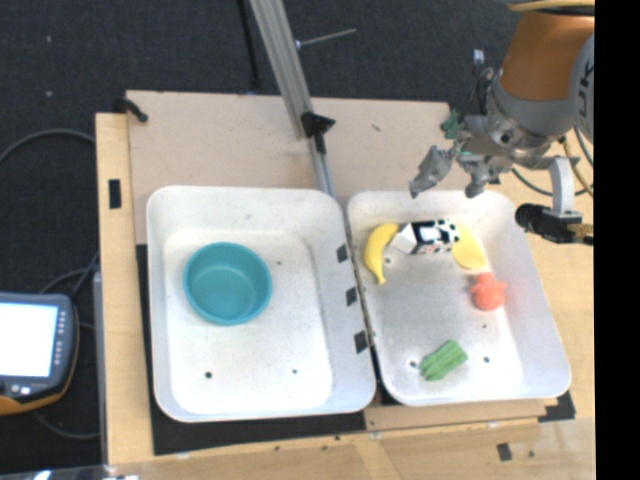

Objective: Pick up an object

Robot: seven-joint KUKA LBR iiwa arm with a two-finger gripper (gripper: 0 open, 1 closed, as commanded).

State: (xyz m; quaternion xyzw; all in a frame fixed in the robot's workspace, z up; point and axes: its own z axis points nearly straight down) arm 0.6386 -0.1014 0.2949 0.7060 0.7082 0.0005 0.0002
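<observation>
My gripper (453, 177) hangs above the far edge of the right bin (530, 368), its two fingers spread open with nothing between them. Just below it in that bin lie a yellow banana (379, 251), a black-and-white toy (434, 235) and a yellow piece (470, 256) side by side. Farther toward the right sits an orange-red object (488, 293). A green object (442, 360) lies near the bin's front.
The left bin (180, 378) holds a teal bowl (228, 282). A slanted metal pole (285, 63) rises behind the bins, ending at a clamp near their shared far corner. A tablet-like device (30, 346) sits off the bench at the left.
</observation>
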